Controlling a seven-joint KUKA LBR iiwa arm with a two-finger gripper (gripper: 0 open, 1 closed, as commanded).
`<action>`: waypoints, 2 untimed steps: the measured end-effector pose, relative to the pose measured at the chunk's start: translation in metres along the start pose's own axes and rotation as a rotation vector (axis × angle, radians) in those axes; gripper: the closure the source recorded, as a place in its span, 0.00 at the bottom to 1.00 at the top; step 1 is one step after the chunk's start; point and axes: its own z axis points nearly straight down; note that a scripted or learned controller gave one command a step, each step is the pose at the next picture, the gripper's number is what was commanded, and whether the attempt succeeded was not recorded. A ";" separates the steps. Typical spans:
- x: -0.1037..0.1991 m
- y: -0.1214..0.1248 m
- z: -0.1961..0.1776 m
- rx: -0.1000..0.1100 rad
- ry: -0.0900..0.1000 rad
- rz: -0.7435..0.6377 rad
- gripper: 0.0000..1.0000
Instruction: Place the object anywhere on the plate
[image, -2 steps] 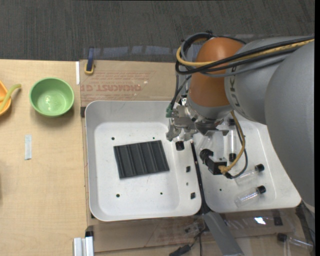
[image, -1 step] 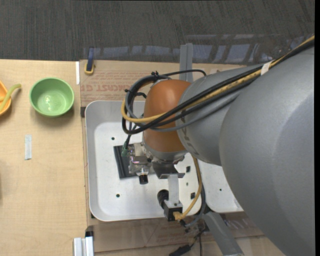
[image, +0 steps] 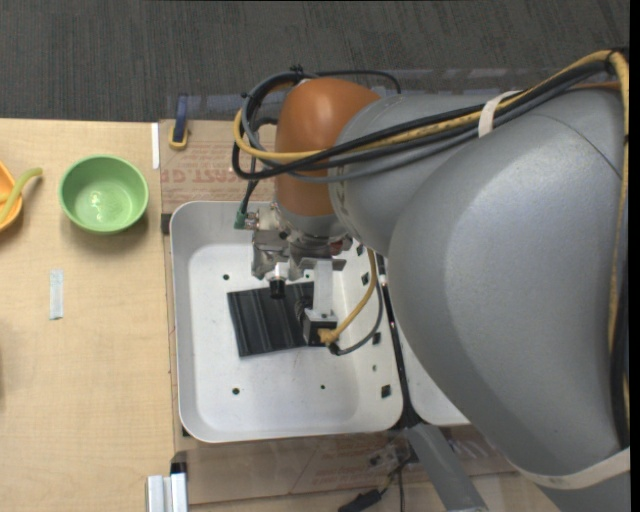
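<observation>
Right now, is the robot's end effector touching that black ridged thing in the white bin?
Cannot tell. In the camera view the end effector overlaps the black ridged object's top edge, hiding any contact or gap.

So the big grey arm (image: 500, 270) is reaching in from the right and hogging most of the shot, orange band (image: 318, 135) sitting above the wrist with black and yellow cables (image: 300, 150) looping round it. The gripper (image: 280, 285) is hanging over the white bin (image: 200, 400), right at the top edge of a black ribbed slab (image: 262, 322) lying flat in there. Over on the wooden bench (image: 90, 400), a green bowl (image: 104, 194) is sitting well apart from the bin, with something orange (image: 8, 200) poking in at the left edge.
</observation>
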 end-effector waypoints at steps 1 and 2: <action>0.022 -0.077 -0.023 0.001 0.001 -0.065 1.00; 0.022 -0.077 -0.023 0.000 0.001 -0.065 0.00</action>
